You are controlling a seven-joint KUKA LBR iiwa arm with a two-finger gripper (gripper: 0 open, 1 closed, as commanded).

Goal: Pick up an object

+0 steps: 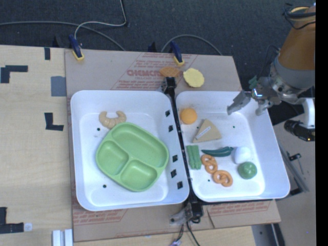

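Gripper (249, 103) open, fingers spread, holding nothing, above right bin (266, 152) upper edge.

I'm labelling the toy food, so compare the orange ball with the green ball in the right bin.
The orange ball lies near the bin's far left corner, beside the divider; the green ball lies at the near right. The orange ball sits alone, just apart from the tan wedge; the green ball sits against a white round piece. The green ball looks a little larger. Both are round and rest on the floor of the right bin.
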